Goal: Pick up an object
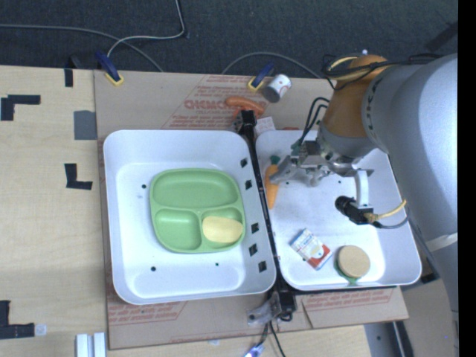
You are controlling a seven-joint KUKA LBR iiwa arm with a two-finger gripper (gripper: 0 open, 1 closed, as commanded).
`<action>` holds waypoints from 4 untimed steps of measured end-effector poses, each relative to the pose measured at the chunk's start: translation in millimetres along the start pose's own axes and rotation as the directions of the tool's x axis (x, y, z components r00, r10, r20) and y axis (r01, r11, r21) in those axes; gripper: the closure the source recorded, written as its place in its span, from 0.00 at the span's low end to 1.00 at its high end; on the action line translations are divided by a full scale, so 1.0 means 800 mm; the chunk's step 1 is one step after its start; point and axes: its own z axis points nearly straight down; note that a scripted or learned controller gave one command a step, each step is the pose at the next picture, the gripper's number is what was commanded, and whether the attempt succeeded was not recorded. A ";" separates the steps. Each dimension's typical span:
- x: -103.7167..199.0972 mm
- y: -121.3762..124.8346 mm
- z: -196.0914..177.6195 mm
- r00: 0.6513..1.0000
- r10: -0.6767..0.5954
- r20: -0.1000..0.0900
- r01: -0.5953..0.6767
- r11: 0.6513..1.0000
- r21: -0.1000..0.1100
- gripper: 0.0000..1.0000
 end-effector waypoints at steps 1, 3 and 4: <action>-0.004 0.029 0.007 1.000 -0.009 -0.012 0.009 0.999 0.054 0.00; -0.002 0.027 0.006 1.000 -0.007 -0.008 0.007 0.999 0.040 0.00; -0.001 0.024 0.006 1.000 -0.005 -0.005 0.005 0.999 0.033 0.00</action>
